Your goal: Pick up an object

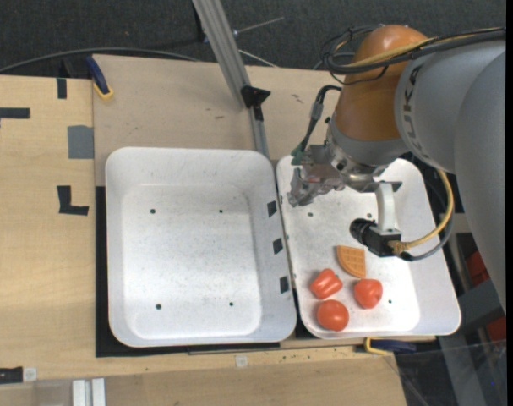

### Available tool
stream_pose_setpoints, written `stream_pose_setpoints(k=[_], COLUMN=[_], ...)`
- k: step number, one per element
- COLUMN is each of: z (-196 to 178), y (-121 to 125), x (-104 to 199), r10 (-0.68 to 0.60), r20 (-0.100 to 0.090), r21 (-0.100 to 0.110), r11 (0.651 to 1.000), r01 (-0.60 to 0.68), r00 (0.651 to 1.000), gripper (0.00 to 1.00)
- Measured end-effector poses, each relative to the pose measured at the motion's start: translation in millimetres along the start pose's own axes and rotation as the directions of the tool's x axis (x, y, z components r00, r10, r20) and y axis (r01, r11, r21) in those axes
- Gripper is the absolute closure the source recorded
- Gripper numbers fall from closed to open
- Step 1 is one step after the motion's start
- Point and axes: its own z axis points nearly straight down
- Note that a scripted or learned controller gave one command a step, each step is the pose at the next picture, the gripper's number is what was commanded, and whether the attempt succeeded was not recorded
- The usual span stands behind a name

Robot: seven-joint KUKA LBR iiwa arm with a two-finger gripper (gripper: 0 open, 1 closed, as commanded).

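objects for picking lie at the near end of the right bin (433, 311): three red pieces (326, 283) and a waffle piece (352, 260). gripper (305, 186) hovers near the far left corner; its opening cannot be determined. approach step: next move requires travel toward the pieces, then descent.

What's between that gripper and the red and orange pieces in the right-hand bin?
Nothing visible. The gripper is over the far part of the right bin; bare white floor separates it from the orange wedge and three red pieces.

Left bin (129, 227) open throughout, right bin (425, 311) crowded at near end by three red toys (326, 283), waffle piece (352, 260), arm (383, 108) overhead
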Motion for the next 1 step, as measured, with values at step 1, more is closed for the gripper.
stream_pose_setpoints(k=[1], z=[9.3], y=[4.2], x=[54.6], r10=[0.000], r20=[0.000], r21=[0.000], r11=[1.000], r01=[0.000], r00=[1.000], gripper=[1.00])
